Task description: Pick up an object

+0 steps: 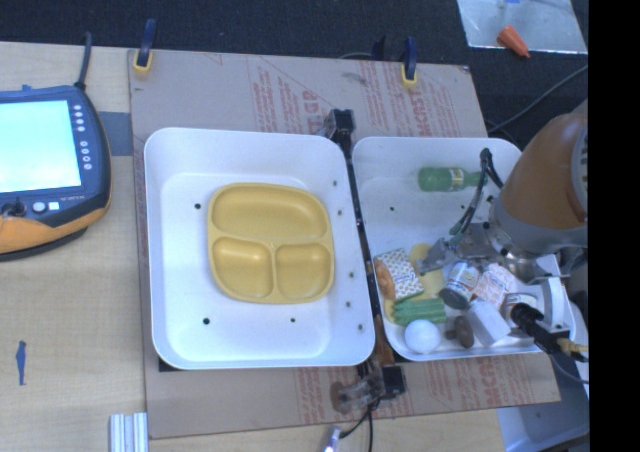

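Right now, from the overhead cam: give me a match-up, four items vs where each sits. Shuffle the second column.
Things:
1. yellow divided plate
2. green bottle
3. white ball
4. tablet controller

Places:
A. front of the right bin, among the clutter
B. on the bench, left of both bins
C. middle of the left bin
D. back of the right bin, lying on its side

Pairs: 1-C, 2-D, 3-A, 4-B

The grey arm [545, 195] reaches in from the right, its orange band bulking large above the wrist. The gripper [462, 275] hangs low, angled down and leftward; its fingertips are too blurred to make out.
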Available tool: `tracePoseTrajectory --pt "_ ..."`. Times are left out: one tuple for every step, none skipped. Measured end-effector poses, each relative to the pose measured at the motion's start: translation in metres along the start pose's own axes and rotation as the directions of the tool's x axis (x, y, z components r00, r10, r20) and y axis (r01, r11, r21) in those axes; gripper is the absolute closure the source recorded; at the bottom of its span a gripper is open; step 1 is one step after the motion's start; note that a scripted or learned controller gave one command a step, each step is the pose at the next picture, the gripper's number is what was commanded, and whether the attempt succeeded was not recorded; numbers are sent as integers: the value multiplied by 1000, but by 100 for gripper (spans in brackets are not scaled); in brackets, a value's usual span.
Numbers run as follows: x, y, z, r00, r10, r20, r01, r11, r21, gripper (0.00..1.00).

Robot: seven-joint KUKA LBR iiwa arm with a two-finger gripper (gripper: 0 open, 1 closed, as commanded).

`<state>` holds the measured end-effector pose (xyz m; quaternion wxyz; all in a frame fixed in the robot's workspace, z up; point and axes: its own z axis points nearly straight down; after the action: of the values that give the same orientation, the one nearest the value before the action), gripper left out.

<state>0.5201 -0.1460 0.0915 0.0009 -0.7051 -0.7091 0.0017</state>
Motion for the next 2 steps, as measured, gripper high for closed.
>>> tracePoseTrajectory --pt "-1 0 -10 1000 -4 1 4 1000 1 100" --pt "-1 0 -10 1000 -5 1 5 1000 1 0"
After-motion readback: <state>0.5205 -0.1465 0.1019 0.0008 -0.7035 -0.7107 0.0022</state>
